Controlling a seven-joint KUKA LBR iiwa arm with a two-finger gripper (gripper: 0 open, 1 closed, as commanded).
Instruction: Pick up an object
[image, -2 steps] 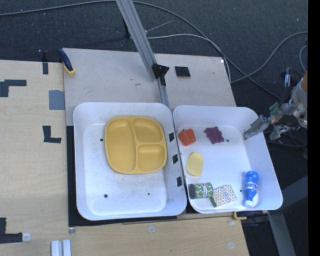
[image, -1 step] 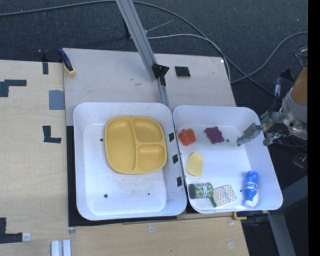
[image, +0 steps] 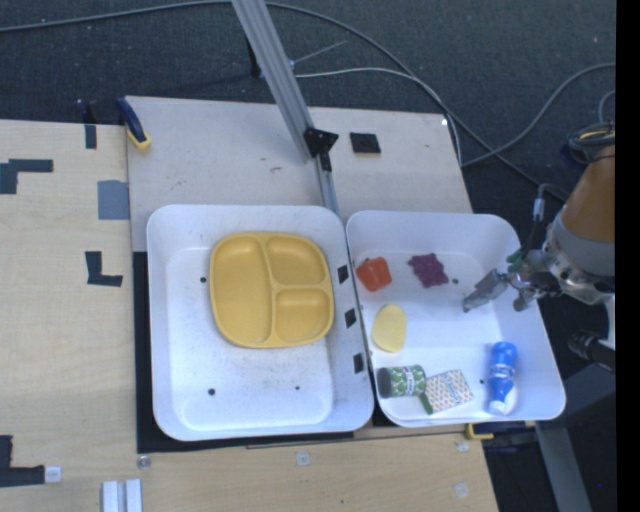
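From where I stand, the arm reaches in over the right side of the right bin (image: 455, 228), and its gripper (image: 495, 292) hangs above the bin's right-hand part with nothing between its parts. Whether the jaws are spread or pressed together I cannot tell; the tip is too small and blurred.

Several things lie loose in that bin. An orange-red block (image: 373, 273) sits near the left wall, a purple piece (image: 428, 268) just right of it, a pale yellow piece (image: 389, 327) below them. Along the near edge lie a green-and-white can (image: 402, 380), touching a small patterned packet (image: 448, 390), and a blue-and-white bottle (image: 501, 376) in the right corner. The left bin (image: 180, 330) carries a yellow divided plate (image: 270, 289).

I judge this the approach: nothing is chosen or gripped yet. The purple piece and the bottle lie nearest the tip. The next move calls for settling over one thing, descending with the jaws astride it, and closing squarely. The can and packet, lying together, look the harder pick.
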